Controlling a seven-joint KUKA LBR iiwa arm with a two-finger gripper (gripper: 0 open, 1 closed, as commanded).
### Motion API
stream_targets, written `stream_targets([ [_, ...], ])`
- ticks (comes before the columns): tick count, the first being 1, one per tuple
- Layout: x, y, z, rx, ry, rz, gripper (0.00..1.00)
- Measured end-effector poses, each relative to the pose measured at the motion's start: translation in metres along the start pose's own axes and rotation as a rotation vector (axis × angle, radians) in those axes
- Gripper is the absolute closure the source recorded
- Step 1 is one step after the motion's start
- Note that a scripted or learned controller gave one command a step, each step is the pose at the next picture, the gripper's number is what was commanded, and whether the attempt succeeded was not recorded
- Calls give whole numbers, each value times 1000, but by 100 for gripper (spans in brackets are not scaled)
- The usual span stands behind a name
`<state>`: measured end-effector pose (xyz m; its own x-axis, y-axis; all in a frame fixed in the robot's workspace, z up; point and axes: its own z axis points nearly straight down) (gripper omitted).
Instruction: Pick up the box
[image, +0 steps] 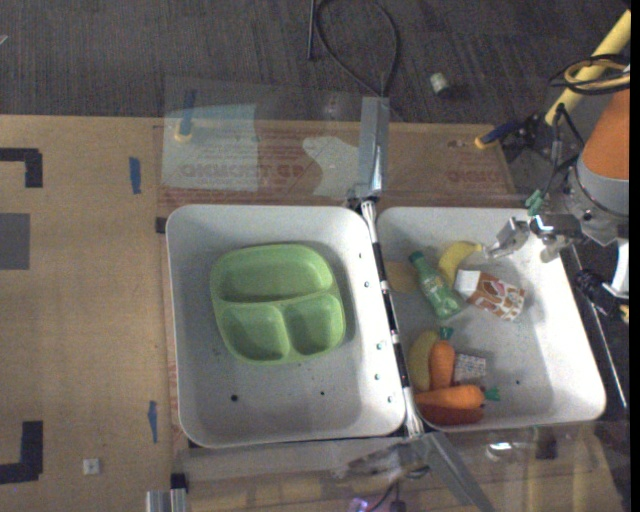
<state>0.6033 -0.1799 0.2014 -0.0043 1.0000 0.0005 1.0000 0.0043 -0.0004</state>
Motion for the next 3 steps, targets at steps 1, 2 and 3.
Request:
stream_targets([
  [1,83,-4,71,1,1,230,0],
  [2,50,27,-61,-2,-2,263,0],
  [3,53,28,-71,-3,-4,257,100],
])
